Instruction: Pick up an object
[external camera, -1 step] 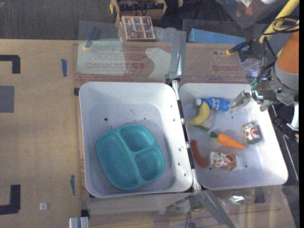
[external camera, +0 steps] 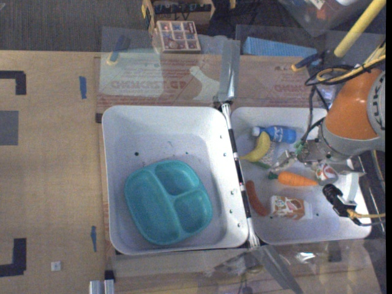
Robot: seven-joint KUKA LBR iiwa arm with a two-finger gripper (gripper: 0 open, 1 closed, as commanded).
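1. Arm point(external camera: 358, 112) enters from the right edge of the view; the orange band sits over the right bin's point(external camera: 324, 222) far right corner, and the grey wrist below it angles down and left into the bin.
2. Gripper point(external camera: 293, 158) is low over the middle of the right bin, just beside the banana and the carrot. Metal parts there blur together — cannot tell how the tool stands, nor whether anything is in it.
3. Right bin contents:
   - blue-and-white bottle point(external camera: 277, 133) lying near the far edge;
   - yellow banana point(external camera: 260, 147) just in front of it, toward the left wall;
   - orange carrot point(external camera: 297, 179) lying across the middle, near the tool;
   - brownish-red sausage-shaped item point(external camera: 256, 199) near the left wall;
   - small carton point(external camera: 287, 207) near the front edge, just beside the sausage-shaped item.
4. Left bin point(external camera: 165, 127) holds a teal divided plate point(external camera: 168, 201) — three compartments, lying flat in the front half, toward the left wall.
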